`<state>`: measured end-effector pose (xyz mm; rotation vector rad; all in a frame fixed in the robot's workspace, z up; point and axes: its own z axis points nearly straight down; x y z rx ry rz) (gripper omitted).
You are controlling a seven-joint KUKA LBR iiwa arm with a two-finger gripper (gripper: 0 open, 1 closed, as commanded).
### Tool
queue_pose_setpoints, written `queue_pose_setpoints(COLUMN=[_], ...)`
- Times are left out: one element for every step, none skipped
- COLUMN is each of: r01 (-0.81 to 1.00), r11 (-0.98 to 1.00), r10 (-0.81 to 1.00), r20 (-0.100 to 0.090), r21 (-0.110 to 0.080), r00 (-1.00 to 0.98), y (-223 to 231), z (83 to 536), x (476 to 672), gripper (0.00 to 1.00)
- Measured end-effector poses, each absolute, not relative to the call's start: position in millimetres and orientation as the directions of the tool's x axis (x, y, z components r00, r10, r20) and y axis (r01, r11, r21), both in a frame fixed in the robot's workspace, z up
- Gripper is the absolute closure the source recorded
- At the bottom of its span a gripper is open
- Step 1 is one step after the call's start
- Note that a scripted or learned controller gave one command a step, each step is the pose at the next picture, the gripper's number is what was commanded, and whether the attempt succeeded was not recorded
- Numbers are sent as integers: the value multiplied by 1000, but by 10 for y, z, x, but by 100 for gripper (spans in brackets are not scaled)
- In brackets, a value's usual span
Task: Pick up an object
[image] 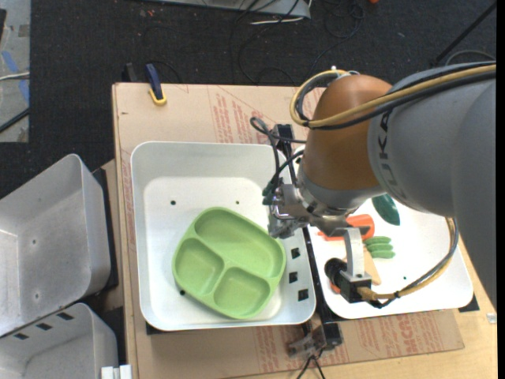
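Hand (278, 221) down at the right edge of the left bin, parked just past the rim of the plate, mostly buried under the arm's own bulk. Can't tell how it's set or whether anything is in it. Nothing visibly lifted, so probably early days on the pick: reached in, not obviously got anything yet. Grab and lift both left to do, as far as can be judged.

Going left to right:

Shallow white plastic left bin (158, 172) holding a light green plastic divided plate (229, 263) with three compartments, lying flat toward the front right part of the bin floor. Looks like the likeliest target given how close the hand sits. Awkward thing to grab though, wide and low, probably needs a pinch on the rim.

Big grey and orange-brown robot arm (355, 140) coming across from the right, blocking a good chunk of the middle.

Shallow white plastic right bin (442, 287) with a few small bits peeking out under the arm: a small bright green pea-pod-like toy (379, 247), a dark green leaf-shaped piece (387, 208), a sliver of something orange (360, 222). Rest hidden by the arm.

Both bins sitting on a cardboard-covered table (205, 109).
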<state>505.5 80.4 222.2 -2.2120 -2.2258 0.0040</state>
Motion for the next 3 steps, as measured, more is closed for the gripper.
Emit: queue_pose_setpoints(r01=[1000,1000,1000], r11=[6,4,2], r10=[1000,1000,1000], r20=[0,0,0], r21=[-3,1,0], r00=[-6,-4,-2], y=[965,969,968], z=[2244,2415,2407], x=[4949,4974,4972], gripper=[100,100,0])
